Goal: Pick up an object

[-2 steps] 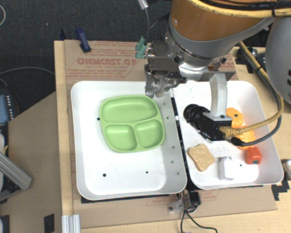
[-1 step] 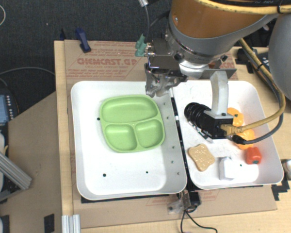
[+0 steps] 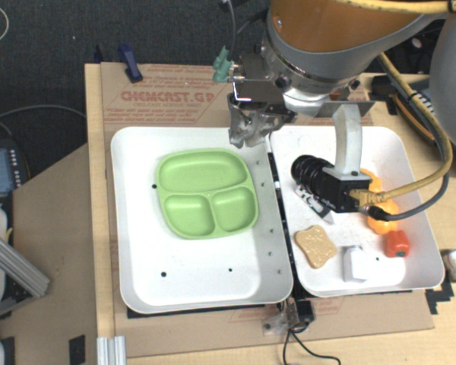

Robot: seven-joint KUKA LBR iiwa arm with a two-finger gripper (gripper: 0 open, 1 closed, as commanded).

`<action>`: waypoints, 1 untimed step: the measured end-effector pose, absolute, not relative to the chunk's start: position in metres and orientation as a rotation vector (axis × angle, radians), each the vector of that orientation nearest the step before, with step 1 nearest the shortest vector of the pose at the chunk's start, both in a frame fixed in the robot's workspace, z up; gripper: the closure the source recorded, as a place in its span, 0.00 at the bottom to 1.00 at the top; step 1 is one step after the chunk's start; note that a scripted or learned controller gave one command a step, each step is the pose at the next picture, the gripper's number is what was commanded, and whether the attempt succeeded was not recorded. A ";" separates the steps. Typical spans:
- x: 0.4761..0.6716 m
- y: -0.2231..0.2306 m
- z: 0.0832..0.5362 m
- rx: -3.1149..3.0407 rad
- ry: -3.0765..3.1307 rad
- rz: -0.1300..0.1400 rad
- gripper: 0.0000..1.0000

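While the grey arm [image 3: 323, 55] with its orange band is reaching in from the right of the camera view, its two-finger gripper [image 3: 247, 131] is hanging over the far edge of the left shallow white bin [image 3: 137, 265], just beside the seam where the two bins are meeting. How far the jaws are standing apart cannot be told from this angle.

A pale green three-compartment plastic plate [image 3: 205, 192] is lying flat in the left bin, its far right corner close to the gripper.

In the right shallow white bin [image 3: 391, 154], a tan toast-shaped slice [image 3: 315, 245] is lying near the front. A small white block [image 3: 356, 265] is sitting just beside it. A small red-orange piece [image 3: 396, 242] is resting near the right wall. An orange rounded object [image 3: 380, 217] is lying just beyond it, partly hidden.

Both bins are sitting on the brown cardboard-covered tabletop [image 3: 167, 97].
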State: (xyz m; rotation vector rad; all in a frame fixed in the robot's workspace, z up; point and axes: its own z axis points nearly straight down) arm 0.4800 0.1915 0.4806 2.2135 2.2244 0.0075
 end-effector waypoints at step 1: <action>0.480 0.192 0.491 2.211 2.225 0.011 1.00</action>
